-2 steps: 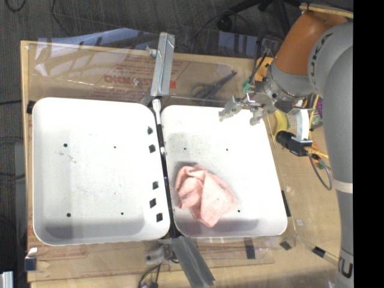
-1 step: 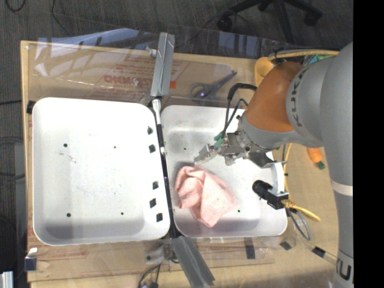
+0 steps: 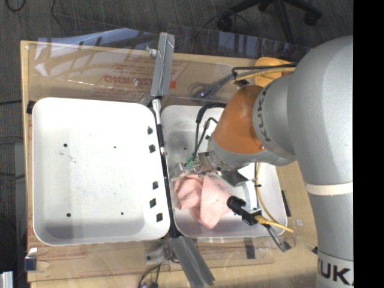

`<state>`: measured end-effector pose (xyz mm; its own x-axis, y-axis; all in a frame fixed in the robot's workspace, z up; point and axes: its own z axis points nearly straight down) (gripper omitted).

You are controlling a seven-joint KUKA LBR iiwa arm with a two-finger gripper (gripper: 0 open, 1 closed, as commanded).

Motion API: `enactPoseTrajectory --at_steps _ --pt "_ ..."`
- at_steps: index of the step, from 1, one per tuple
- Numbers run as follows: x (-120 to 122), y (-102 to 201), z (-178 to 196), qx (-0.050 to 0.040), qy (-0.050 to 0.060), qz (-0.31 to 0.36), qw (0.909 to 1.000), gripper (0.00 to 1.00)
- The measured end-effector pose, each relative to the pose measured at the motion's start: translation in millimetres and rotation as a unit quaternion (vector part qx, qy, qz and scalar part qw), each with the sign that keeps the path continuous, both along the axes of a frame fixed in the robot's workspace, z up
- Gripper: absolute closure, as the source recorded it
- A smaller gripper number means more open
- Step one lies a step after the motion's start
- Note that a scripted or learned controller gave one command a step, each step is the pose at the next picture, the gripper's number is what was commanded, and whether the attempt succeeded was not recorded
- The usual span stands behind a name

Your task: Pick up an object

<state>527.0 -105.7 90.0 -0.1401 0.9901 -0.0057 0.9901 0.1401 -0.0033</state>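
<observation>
We find the arm (image 3: pixel 300 113) reaching into the right bin (image 3: pixel 180 125), its gripper (image 3: pixel 198 164) low over the bin floor near the divider between the two bins. A pink cloth (image 3: pixel 201 198) lies crumpled in the near half of that bin, its upper edge directly beneath the gripper and apparently touching it. The wrist blocks our sight of the jaws; we cannot tell their state. The left bin (image 3: pixel 90 167) adjoins it.

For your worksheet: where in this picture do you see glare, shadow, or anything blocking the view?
Camera view: glare streaks the clear sheet behind the bins; soft shadow lines the left bin along its near wall; the arm blocks much of the right bin, above the pink cloth.
</observation>
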Motion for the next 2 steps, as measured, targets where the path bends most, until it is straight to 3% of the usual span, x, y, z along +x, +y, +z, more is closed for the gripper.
enactPoseTrajectory --at_steps 1,2 --pt "1 1 6 0.0013 0.003 0.004 1.0000 1.00" --pt "32 24 126 0.0034 0.002 0.055 0.9985 1.00"
